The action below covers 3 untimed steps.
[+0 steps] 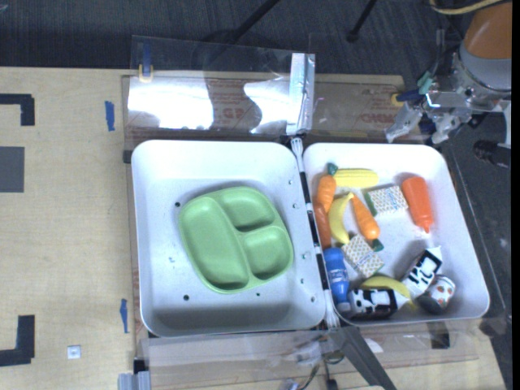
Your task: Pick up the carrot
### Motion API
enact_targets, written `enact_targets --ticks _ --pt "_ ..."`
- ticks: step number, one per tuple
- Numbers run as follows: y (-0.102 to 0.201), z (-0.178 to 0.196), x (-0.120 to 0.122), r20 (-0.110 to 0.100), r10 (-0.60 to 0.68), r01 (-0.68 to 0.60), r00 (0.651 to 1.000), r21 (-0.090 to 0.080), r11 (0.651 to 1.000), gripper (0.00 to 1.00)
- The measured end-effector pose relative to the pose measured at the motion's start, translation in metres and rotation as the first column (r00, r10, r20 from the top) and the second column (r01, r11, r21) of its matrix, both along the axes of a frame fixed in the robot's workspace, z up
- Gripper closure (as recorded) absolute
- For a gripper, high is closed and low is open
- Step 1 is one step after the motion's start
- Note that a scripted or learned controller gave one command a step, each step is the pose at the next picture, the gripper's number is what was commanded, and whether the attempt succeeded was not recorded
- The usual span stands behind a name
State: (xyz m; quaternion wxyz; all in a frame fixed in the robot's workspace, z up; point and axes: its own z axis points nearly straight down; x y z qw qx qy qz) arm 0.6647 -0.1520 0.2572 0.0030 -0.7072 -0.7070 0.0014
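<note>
Tool (418, 120) hangs past the right bin's (467, 218) far rim, grip state impossible to tell from here, so I'd bring it straight down over the carrot (365, 220) lying mid-bin against the banana (339, 218).

- White letters are carried on a small black package (423, 271) near the right bin's (467, 218) front corner, but they cannot be made out.
- No other text can be read.
</note>
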Motion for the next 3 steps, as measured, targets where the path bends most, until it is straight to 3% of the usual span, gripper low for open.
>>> enact_targets --ticks 1,2,3 --pt "0.045 -0.144 -0.04 0.012 0.276 -0.276 0.961 -0.005 0.961 0.0" --pt "0.013 -0.172 -0.124 0.009 0.374 -0.374 0.927 -0.004 0.927 0.0" --pt "0.011 -0.163 -0.122 0.013 0.37 -0.37 0.929 -0.007 0.929 1.0"
